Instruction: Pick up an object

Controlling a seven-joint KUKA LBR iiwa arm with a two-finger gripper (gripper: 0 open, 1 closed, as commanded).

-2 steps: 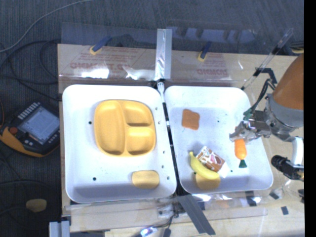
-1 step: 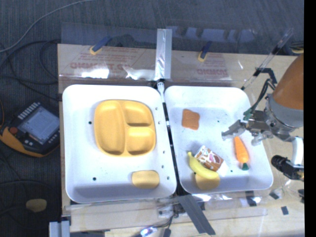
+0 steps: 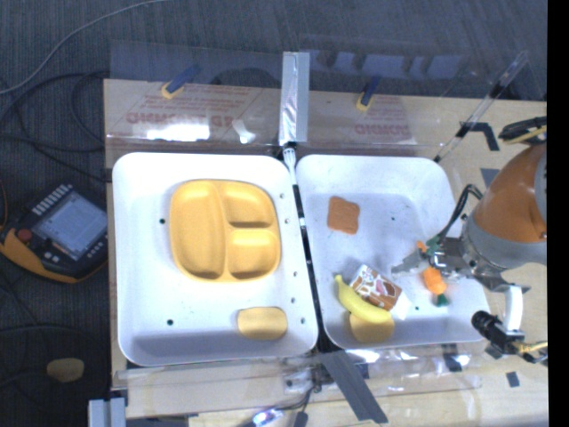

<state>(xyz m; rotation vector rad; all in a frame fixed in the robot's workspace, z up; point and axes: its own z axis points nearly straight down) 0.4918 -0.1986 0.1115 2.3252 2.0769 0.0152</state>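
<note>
Currently, jaws pinching orange carrot [image 3: 433, 281], over right bin [image 3: 373, 172], banana [image 3: 360, 300] nearby

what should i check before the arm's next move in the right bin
1. Tool over the right bin: ok.
2. Target near tool: small carrot lies just under it: ok.
3. Carrot between the tool's tips: cannot tell.
4. Carrot apart from the banana and snack packet: ok.
5. Orange cracker out of the way: ok.
</note>
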